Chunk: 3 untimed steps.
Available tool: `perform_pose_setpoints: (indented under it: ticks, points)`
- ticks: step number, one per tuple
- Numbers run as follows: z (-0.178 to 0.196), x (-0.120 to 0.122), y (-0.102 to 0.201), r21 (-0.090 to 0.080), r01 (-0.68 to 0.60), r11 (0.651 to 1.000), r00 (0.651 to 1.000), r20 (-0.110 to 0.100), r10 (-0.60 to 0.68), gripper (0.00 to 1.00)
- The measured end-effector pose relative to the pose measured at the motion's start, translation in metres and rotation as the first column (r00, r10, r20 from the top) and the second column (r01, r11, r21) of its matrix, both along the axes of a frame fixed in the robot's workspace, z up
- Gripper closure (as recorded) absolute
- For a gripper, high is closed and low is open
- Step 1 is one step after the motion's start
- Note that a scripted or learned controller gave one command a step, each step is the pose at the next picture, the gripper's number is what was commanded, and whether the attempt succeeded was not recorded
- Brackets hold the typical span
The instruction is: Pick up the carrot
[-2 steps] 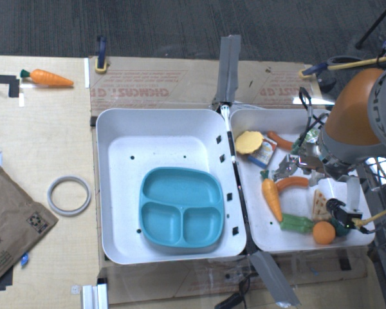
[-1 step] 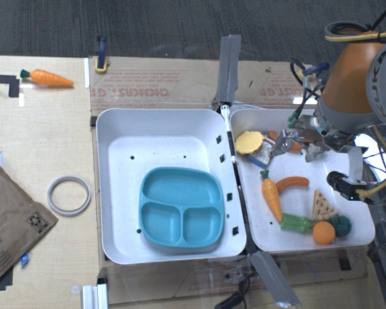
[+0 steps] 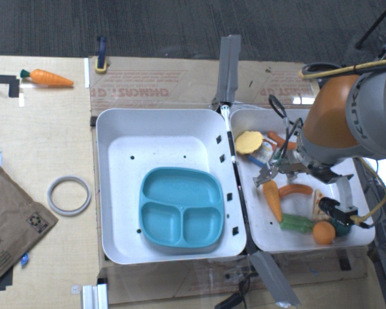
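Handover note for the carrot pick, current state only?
Tool: low in the right bin, just above the carrot's top end; finger state not readable, no grasp confirmed.
Carrot: lying on the right bin floor, left side, green piece at its lower end.
A second carrot lies on the bench, far left.
Left bin holds a blue divided tray.
Done: approach to the carrot.
Left: close on it, lift, verify.
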<state>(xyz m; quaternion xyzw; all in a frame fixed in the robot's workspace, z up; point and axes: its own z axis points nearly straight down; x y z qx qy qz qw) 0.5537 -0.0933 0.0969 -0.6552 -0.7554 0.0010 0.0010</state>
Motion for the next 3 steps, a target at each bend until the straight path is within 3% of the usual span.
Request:
perform_pose_setpoints:
  ticks: [1,2,3]
  points:
    - [0.009,0.0,-0.001,-0.001,0.003,1.0,1.0,0.0,-0.003,1.0]
    - [0.12,0.023,0.052,-0.002,0.144,0.99,0.99,0.001,-0.144,1.0]
    - [0.153,0.031,0.045,-0.003,0.301,0.954,0.954,0.001,-0.301,1.0]
